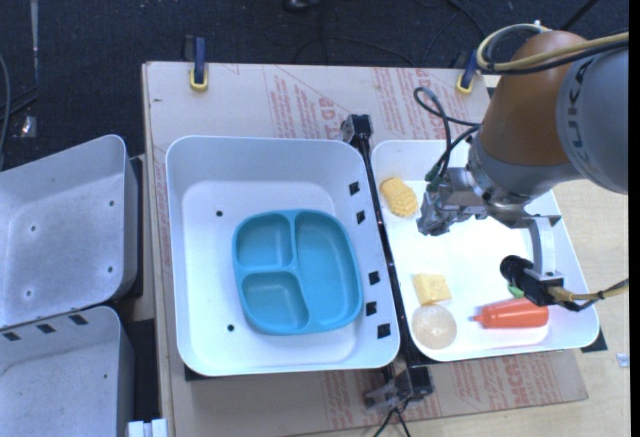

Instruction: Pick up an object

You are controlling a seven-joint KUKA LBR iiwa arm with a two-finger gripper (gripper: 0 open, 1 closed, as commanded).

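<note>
- Objects lie in the right bin (570,255): a corn cob (399,195), a yellow cheese piece (432,288), a pale round piece (435,326) and an orange carrot (515,316).
- Gripper (436,217) hangs over the right bin, just beside the corn cob; whether it holds anything cannot be told.
- Left bin (200,225) holds a blue divided plate (296,271).

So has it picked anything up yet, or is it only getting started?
Nothing looks picked up yet. The gripper hangs over the right bin, just right of the corn. The cheese, the round piece and the carrot all lie in the bin. The grab and the lift are left.
</note>
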